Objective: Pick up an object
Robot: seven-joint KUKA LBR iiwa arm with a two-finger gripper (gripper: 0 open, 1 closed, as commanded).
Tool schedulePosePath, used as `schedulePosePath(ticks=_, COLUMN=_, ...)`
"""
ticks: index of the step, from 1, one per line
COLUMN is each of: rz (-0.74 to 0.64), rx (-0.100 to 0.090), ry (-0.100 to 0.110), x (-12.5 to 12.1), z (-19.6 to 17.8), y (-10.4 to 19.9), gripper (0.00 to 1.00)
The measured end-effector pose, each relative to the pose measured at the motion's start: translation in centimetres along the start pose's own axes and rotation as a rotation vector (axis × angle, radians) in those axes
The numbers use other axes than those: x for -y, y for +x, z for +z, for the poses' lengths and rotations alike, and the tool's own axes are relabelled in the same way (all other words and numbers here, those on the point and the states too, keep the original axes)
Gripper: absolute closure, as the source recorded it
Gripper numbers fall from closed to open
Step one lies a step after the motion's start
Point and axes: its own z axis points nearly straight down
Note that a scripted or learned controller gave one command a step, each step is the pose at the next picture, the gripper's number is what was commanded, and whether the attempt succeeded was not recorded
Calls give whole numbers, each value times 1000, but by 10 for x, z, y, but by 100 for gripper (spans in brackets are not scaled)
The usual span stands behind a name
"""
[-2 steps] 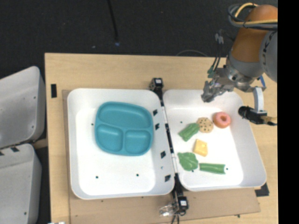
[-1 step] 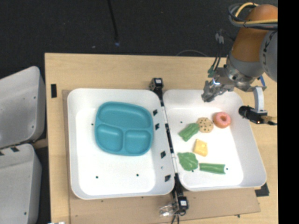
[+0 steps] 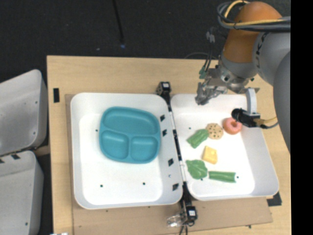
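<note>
The gripper (image 3: 202,99) hangs over the right bin (image 3: 264,180) — jaw state unclear — with cookie (image 3: 213,130) and donut (image 3: 232,126) just below it.

The two bins (image 3: 122,190) looked like smooth, slightly glossy white plastic. The teal divided plate (image 3: 130,134) appeared matt plastic. Under them the surface (image 3: 61,72) showed pale, matt wood grain.
</note>
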Motion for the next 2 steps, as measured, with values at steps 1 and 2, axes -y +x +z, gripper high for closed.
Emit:
schedulePosePath(ticks=1, rz=-5, rx=-2, ry=-2, x=-14, z=-11, y=50, gripper=100)
schedulePosePath(ticks=2, rz=-5, rx=-2, ry=0, x=-24, z=-11, y=102, gripper=100)
